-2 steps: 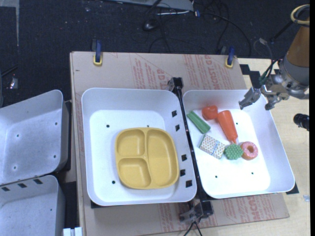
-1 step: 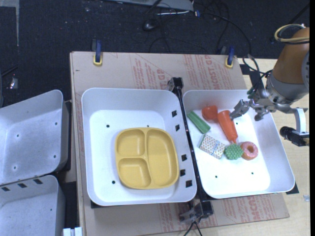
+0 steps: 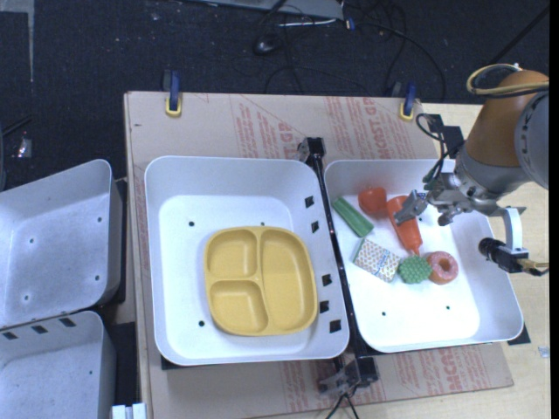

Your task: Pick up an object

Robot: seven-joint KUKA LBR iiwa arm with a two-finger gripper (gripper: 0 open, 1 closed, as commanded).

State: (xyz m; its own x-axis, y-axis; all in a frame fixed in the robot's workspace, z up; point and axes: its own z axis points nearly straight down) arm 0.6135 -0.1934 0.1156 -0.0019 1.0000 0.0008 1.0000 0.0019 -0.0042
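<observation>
gripper [image 3: 417, 206] over right bin [image 3: 454, 321] | jaw state: cannot tell (blurred) | orange carrot [image 3: 407, 231] just beneath

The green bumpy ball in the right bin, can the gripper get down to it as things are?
Probably yes. The green bumpy ball lies uncovered from above, and the gripper hovers close by over the same bin. The pink ring and patterned packet touch its sides, so the fingers have little room.

Orange carrot-like toy [image 3: 407, 230] — tilted, right bin [image 3: 489, 321], beneath gripper [image 3: 417, 206]
</observation>
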